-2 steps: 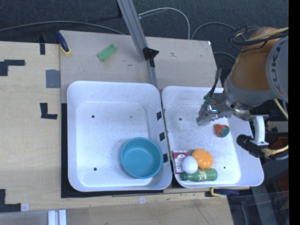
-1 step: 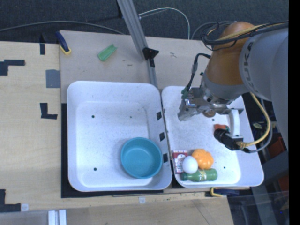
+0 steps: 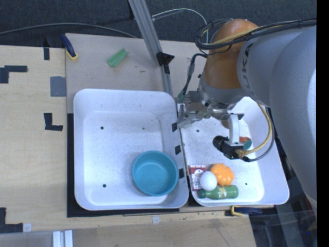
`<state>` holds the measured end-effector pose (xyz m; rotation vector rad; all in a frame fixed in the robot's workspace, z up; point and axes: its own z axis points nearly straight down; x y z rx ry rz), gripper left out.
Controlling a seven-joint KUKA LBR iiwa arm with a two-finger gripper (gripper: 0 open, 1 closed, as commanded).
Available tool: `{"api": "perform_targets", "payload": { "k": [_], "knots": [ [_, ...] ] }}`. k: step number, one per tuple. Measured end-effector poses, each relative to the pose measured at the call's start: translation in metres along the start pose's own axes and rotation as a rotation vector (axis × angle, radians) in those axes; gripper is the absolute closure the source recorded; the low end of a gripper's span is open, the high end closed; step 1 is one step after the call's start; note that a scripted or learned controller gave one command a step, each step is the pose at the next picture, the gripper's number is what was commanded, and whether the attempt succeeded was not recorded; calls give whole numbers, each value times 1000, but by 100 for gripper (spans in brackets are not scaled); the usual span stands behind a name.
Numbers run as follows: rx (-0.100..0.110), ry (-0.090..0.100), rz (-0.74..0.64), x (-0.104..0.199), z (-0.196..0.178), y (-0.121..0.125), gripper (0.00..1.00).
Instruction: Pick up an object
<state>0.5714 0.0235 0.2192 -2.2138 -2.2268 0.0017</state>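
In the right bin (image 3: 267,189), at its near edge, lie an orange fruit (image 3: 223,173), a white ball (image 3: 208,180), a green bottle (image 3: 222,192) on its side and a red-and-white packet (image 3: 196,176), all close together. A blue bowl (image 3: 154,173) stands in the near right corner of the left bin (image 3: 103,138). My gripper (image 3: 191,113) hangs over the far left part of the right bin, beside the wall between the two bins. It is well above and behind the cluster of objects, and the wrist hides most of it.
A green block (image 3: 117,57) lies on the bench behind the left bin. A slanted metal pole (image 3: 149,30) rises behind the bins, ending near the gripper. A blue-and-yellow clamp (image 3: 69,47) sits at the bench's far left corner.
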Motion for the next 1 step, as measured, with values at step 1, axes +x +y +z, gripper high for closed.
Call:
{"api": "perform_targets", "payload": {
  "k": [1],
  "knots": [
    [-1, 1, -1, 54, 4, 26, 100]
  ]
}}
